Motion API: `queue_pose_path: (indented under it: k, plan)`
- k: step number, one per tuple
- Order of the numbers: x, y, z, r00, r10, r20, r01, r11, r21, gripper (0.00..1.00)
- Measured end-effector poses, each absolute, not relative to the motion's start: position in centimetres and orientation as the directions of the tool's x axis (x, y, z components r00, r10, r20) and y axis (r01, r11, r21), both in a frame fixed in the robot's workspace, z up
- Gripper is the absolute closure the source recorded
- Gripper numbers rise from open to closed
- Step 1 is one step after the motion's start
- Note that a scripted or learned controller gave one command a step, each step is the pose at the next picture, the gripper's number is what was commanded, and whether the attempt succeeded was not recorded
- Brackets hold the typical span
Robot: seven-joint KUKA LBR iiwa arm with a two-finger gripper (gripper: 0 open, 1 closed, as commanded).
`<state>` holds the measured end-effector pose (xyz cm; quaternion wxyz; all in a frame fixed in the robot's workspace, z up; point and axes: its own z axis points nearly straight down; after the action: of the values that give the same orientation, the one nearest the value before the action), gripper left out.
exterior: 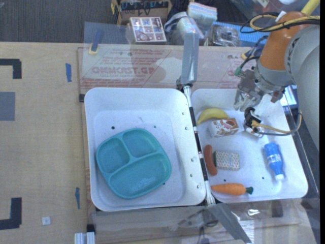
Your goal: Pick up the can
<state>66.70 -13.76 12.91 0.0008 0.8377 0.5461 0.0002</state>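
White right bin (pixel 297 184), pincer (pixel 246 103) near its back rim, finger state unclear

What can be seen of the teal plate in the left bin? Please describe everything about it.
The teal plate looks like smooth plastic, roughly rectangular with rounded corners. Raised ridges split it into three compartments: two smaller ones on the far side and one larger on the near side. It lies flat, face up, on the floor of the left bin, turned at a slant to the bin's walls.

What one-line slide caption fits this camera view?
Gripper above right bin of toy food; teal tray in left bin.
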Motion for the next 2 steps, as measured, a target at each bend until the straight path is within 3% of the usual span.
queue_pose_path:
  k: [1, 2]
  plan:
    - [66.7, -13.7, 12.9, 0.403, 0.915, -0.001, 0.915, -0.403, 0.001, 0.00]
    - [60.1, -9.9, 8.8, 0.236, 0.972, 0.001, 0.972, -0.236, 0.002, 0.00]
